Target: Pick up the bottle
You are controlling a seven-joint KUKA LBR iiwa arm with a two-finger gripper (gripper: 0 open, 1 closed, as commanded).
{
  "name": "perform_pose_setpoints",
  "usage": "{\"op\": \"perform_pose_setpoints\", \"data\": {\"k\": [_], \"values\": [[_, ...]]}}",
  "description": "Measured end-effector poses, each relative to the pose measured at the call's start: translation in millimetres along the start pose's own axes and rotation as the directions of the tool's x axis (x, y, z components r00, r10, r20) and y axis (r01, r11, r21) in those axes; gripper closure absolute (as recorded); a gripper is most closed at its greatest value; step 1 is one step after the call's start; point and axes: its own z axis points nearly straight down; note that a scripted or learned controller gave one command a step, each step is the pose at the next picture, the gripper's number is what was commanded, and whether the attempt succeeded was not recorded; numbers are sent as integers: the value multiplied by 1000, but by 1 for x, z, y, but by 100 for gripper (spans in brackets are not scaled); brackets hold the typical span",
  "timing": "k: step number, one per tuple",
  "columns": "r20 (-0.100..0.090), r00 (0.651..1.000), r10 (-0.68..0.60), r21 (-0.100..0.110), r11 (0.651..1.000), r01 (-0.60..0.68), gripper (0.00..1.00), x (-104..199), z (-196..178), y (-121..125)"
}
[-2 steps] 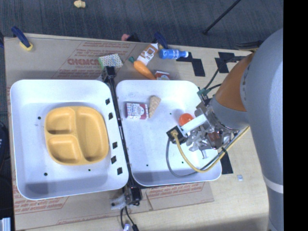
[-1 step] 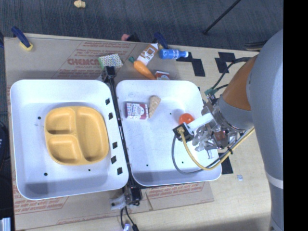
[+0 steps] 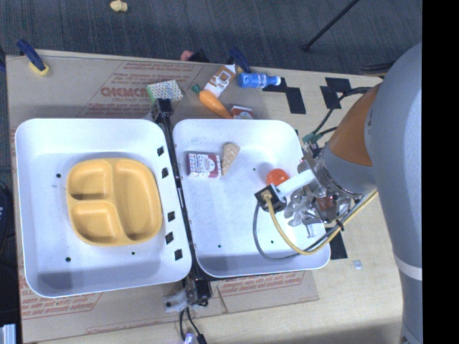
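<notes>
Low over the right bin [image 3: 215, 258], by its right wall: gripper [image 3: 301, 212], looped with yellow cable [image 3: 281, 233], open or closed impossible to tell. Beyond the bin's far rim, outside it: blue bottle [image 3: 257, 81], lying on its side. Inside the bin: red ball [image 3: 278, 175] just beside the gripper, packet [image 3: 203, 165] and cone [image 3: 229, 156] nearer the far wall.

Red printing showing on cardboard sheet [image 3: 107, 84] behind left bin [image 3: 29, 192]; lettering too blurred for reading.
</notes>
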Motion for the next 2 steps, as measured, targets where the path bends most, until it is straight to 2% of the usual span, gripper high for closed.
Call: {"op": "perform_pose_setpoints", "data": {"k": [1, 2], "values": [[-3, 1000, -16, -2, 1000, 16, 100, 2, -8, -8], [0, 1000, 5, 0, 1000, -5, 100, -4, 10, 19]]}}
